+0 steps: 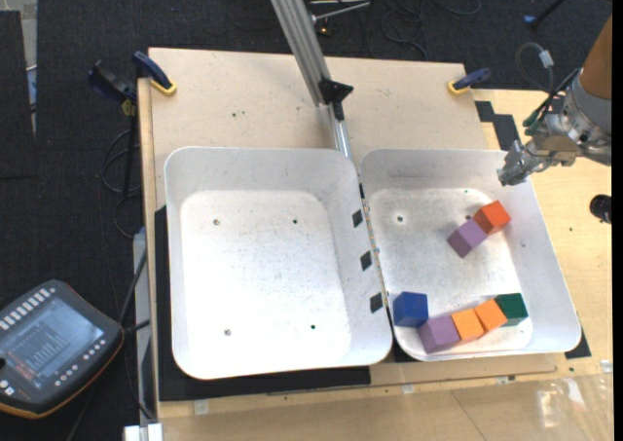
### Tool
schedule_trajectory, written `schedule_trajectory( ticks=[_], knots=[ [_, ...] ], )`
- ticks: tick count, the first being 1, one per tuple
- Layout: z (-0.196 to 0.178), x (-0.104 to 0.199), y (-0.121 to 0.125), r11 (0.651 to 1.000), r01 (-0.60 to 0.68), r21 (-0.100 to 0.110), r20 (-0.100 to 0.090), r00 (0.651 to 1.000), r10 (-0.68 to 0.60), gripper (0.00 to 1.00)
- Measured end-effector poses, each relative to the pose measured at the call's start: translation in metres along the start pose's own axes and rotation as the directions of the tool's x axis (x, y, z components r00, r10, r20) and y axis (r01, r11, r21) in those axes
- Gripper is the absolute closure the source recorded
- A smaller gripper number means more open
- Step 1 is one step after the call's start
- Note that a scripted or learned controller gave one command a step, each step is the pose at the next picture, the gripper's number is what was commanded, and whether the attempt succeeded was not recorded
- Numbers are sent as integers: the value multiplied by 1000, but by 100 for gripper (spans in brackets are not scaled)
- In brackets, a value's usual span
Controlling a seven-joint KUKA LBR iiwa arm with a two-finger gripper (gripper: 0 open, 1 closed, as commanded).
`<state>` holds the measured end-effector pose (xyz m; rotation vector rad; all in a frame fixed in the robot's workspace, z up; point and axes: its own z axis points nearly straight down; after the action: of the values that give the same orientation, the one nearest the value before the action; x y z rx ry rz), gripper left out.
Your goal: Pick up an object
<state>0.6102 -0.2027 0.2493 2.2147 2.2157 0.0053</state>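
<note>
White plastic makes up both bins, and my pincer [513, 172] hangs over the upper right rim of the right bin [557, 278]. From this overhead camera view it reads as a small grey tip at the end of my arm [584, 113], and I cannot tell whether it is spread or pressed together; nothing shows between its tips.

Just below my pincer and a little to its left, an orange cube [494, 216] and a purple cube [467, 237] sit touching each other on the bin floor. Farther below, along the near edge of that bin, lies a row: a blue cube [410, 309] well down and to the left of me, then a second purple cube [438, 333], a second orange cube [468, 322] and a green cube [510, 309], the last almost straight below my pincer. The left bin [185, 235] lies well away to my left.

As I judge it, the task has hardly begun: every cube rests on the bin floor and I hold none. Left to do is choosing a cube, coming down over it, closing on it and lifting. The orange and purple pair is nearest.

A handheld controller [44, 347] lies far down to my left; its screen writing is too small to read. I see no brand or label elsewhere.
</note>
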Motion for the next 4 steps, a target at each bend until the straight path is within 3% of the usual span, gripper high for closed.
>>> schedule_trajectory(
  ticks=[1, 4],
  knots=[
    [-41, 0, 2, 1000, 3, 2, -1, 1000, -3, 100],
    [-28, 147, -29, 1000, 8, 9, -6, 1000, -8, 100]
  ],
)
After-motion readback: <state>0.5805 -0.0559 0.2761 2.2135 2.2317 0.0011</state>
